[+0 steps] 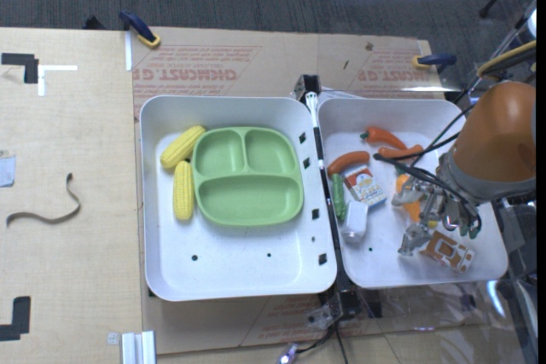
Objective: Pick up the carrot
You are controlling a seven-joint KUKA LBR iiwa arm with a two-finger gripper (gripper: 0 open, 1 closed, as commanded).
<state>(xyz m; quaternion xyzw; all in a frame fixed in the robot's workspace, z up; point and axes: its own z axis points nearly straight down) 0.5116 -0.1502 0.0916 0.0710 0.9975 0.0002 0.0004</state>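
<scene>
Hovering low in the right bin, the pincer sits among clutter; whether it is released or clenched, I cannot tell. Up and just left of it lies the carrot, likely light, stiff, smooth plastic; grasping across its thicker middle seems safest.

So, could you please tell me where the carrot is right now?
The carrot lies in the right bin, near its far wall, just beyond the orange sausage-shaped toy and up-left of the gripper.
</scene>
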